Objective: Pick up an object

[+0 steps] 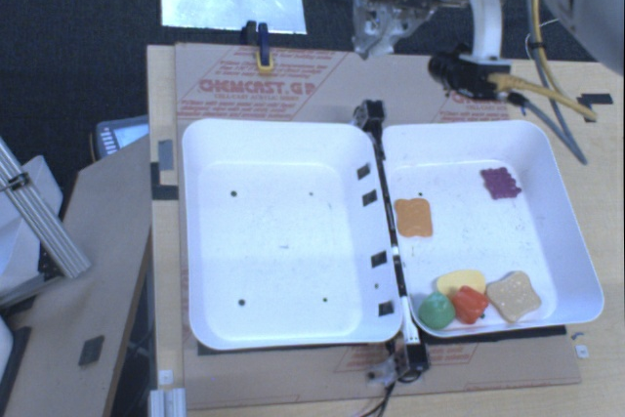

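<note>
Seen from the fixed camera above the table [166,210]. Two shallow white bins side by side: left bin [195,210] and right bin [562,220], joined along a middle seam with small black clips.

Taken as landmark: the right bin. Inside it, near the far right corner, a small purple piece [500,182], flat and well apart from the rest. Near the left wall, about the middle, an orange flat piece [414,218], lying alone. Along the near wall, a close group: a green round piece [436,311] in the near left corner, a red piece [470,305] just beside it to the right and touching it, a yellow piece [459,281] just behind these two, and a tan toast-like piece [515,296] at the right end of the group, just beside the red one.

Beyond the far wall of the right bin, high over the cardboard sheet [254,85], the gripper [376,39], hanging under the grey arm and well apart from every piece in the bin. Nothing between its tips. Fingers too blurred to say if apart or together: cannot tell.

Also beyond the far wall, to the left, a yellow and blue clamp [261,47] on the cardboard edge.
</note>
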`<state>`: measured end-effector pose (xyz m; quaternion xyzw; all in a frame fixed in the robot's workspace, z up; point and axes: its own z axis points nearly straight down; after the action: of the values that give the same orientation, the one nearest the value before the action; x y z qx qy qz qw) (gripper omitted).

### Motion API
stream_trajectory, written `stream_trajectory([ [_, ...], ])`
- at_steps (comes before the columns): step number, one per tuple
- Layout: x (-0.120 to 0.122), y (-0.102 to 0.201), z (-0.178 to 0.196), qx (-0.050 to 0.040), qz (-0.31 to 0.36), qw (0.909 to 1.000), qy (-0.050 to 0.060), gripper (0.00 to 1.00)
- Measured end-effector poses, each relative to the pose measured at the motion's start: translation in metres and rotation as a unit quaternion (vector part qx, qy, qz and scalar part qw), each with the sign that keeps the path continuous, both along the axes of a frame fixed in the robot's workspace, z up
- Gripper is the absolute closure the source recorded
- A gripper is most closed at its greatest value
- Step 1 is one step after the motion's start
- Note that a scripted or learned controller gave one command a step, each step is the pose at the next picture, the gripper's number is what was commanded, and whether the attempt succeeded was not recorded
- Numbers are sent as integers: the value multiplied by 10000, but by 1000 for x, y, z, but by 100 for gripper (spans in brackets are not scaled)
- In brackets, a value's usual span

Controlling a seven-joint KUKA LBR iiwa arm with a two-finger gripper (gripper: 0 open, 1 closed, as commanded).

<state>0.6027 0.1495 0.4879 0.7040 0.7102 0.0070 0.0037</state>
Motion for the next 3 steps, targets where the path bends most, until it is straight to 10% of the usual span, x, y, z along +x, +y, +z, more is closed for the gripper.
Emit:
stream_trajectory([
  [2,-60,71,47,-13,-6,10000,71,100],
  [3,-65,46,-46,-39,-51,9999,114,100],
])
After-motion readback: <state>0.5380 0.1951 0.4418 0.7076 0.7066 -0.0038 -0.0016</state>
